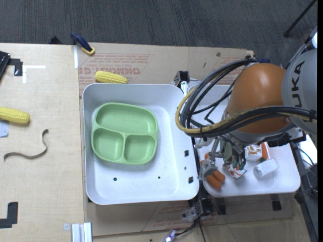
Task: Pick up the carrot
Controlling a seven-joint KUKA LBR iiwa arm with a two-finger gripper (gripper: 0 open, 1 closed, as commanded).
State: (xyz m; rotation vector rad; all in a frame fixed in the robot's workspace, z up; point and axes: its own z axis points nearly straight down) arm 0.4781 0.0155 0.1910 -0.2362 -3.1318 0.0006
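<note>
- You see the arm (pixel 262 97) reaching in from the right, its orange band and dark cable loops covering much of the right bin (pixel 287 183).
- The gripper (pixel 222 160) hangs low over that bin's lower left part; whether it is released or clenched cannot be told from here.
- The carrot (pixel 214 179) lies on the right bin's floor near its lower left corner, just below the gripper.
- Just right of the carrot lie a small orange-and-white carton (pixel 237 171) and a white cylinder (pixel 265 168).
- The left bin (pixel 136 185) holds a green divided plate (pixel 125 133).
- One corn cob (pixel 111 77) lies above the left bin, another (pixel 14 116) at the frame's left edge.
</note>
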